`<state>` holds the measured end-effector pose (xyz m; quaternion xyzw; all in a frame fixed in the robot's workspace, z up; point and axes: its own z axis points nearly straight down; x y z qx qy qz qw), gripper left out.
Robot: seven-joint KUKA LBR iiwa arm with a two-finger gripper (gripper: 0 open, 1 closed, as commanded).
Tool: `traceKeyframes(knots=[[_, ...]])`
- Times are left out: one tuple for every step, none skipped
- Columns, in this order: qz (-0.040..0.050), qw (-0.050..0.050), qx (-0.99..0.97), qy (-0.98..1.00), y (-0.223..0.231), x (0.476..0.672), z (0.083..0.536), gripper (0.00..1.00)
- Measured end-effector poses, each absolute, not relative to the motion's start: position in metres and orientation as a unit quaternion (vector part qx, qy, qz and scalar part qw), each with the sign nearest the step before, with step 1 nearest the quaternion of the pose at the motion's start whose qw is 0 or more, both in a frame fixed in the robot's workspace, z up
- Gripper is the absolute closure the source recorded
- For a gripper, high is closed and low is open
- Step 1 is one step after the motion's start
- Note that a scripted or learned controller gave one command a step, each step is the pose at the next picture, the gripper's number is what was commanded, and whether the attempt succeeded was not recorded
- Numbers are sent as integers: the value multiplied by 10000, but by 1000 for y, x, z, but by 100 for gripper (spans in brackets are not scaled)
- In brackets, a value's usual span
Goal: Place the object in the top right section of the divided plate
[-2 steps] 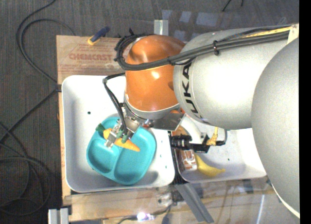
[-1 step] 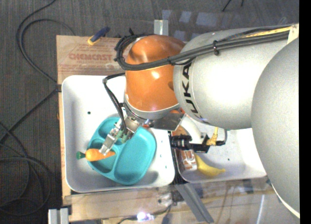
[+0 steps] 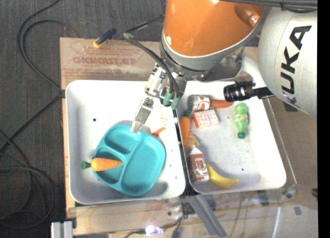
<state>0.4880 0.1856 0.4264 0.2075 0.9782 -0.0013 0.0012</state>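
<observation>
Your end effector (image 3: 139,123) hangs at the top rim of the teal divided plate (image 3: 135,162) in the left bin (image 3: 77,128); whether it is open or closed, you cannot tell. A small orange piece (image 3: 158,131) (partly hidden) lies just beside it. A carrot (image 3: 105,164) rests in the plate's left section.

Bright even overhead light, soft shadows in bins (image 3: 77,144); arm (image 3: 216,15) slightly blurred.

Carrot (image 3: 104,164) in plate (image 3: 139,172) (left bin (image 3: 82,108)); banana (image 3: 223,180) probably right.
</observation>
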Motion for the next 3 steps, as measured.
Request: traceKeyframes(knots=[[-14, 10, 2075, 9782, 186, 488, 426, 0], [-15, 10, 2075, 9782, 186, 488, 426, 0], [-15, 9, 2075, 9782, 186, 488, 426, 0]])
